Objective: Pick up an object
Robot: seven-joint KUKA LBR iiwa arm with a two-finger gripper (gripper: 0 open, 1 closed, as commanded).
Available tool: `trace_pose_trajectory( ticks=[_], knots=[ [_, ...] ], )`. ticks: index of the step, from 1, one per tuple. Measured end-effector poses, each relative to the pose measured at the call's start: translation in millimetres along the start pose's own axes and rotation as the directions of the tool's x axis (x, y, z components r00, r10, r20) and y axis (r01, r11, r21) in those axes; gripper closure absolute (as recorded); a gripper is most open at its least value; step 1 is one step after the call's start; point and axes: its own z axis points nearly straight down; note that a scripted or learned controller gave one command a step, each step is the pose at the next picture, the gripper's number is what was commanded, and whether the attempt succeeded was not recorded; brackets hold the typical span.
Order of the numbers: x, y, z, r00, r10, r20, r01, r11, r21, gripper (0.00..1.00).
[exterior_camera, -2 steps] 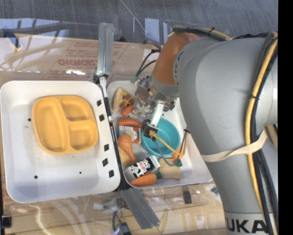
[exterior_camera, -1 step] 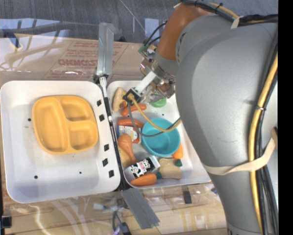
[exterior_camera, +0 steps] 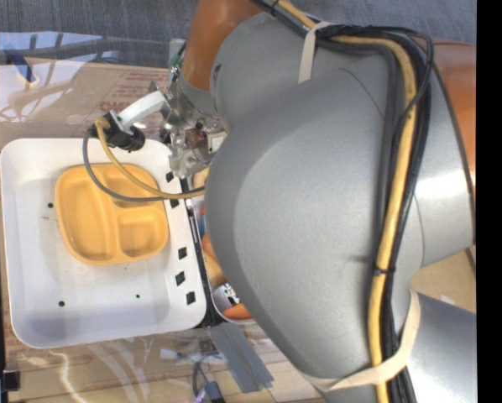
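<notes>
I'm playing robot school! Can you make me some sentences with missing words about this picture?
1. The divided tray in the left white bin is coloured ____.
2. The tray has ____ compartments.
3. The band above the arm's wrist is coloured ____.
4. The big grey arm covers most of the ____ bin.

Missing words: yellow; three; orange; right

1. Arm: smooth grey shell, satin sheen, soft highlights.
2. Bin: white plastic, smooth, slightly glossy.
3. Divided tray: yellow plastic, smooth, matt.
4. Surface: brown cardboard, dull, with glossy clear tape.
</notes>
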Motion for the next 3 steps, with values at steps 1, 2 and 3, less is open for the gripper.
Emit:
trace_pose_trajectory(
  ticks=[1,2,3],
  knots=[
    [18,-27,-68,0.996,0.084,-0.001,-0.084,0.996,-0.001,1.0],
    [-65,0,-97,0.997,-0.074,0.004,0.074,0.997,0.001,1.0],
    [-88,-32,-160,0.973,-0.231,0.002,0.231,0.973,0.001,1.0]
  ],
)
